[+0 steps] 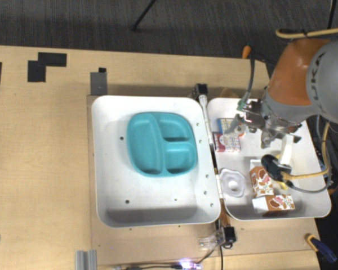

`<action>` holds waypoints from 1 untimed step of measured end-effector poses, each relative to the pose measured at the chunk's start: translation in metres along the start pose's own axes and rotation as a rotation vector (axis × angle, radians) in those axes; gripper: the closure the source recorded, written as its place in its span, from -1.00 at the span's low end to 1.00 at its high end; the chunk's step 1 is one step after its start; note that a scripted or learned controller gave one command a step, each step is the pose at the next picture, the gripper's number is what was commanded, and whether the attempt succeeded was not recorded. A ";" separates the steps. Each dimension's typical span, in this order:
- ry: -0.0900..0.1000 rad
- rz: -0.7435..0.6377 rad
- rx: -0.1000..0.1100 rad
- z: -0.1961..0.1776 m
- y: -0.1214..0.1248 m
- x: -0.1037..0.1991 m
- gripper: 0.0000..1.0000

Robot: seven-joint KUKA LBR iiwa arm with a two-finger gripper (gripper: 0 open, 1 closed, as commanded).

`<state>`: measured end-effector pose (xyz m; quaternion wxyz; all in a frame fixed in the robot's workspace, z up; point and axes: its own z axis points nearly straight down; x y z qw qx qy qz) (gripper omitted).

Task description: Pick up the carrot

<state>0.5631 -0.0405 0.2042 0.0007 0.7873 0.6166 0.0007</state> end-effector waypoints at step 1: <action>0.001 0.532 0.007 -0.018 -0.065 0.033 -1.00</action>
